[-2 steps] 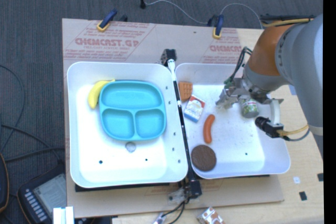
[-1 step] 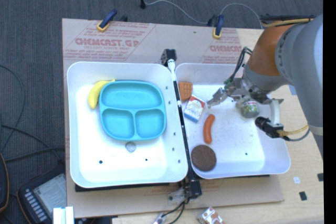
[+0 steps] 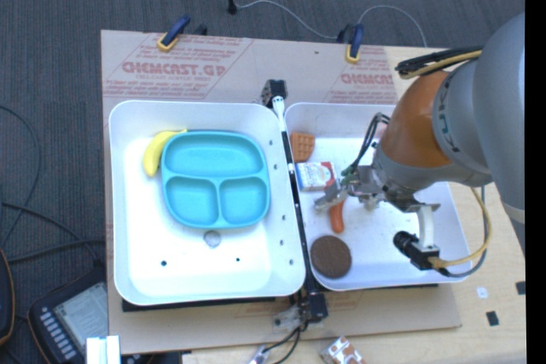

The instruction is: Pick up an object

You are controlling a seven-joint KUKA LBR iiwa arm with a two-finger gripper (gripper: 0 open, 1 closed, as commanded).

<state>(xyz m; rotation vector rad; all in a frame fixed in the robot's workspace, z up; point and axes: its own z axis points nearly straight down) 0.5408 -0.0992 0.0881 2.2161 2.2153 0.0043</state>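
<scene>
Reaching in from the right, my pincer (image 3: 334, 199) hangs low over the sausage (image 3: 337, 218) in the right bin (image 3: 444, 268); grip state unclear

Fixed overhead cam, slanted onto bins (image 3: 128, 183)

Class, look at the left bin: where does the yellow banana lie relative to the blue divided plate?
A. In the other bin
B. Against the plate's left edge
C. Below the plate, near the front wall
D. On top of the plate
B: the banana curves beside the upper-left rim of the blue plate, inside the left bin.
</scene>
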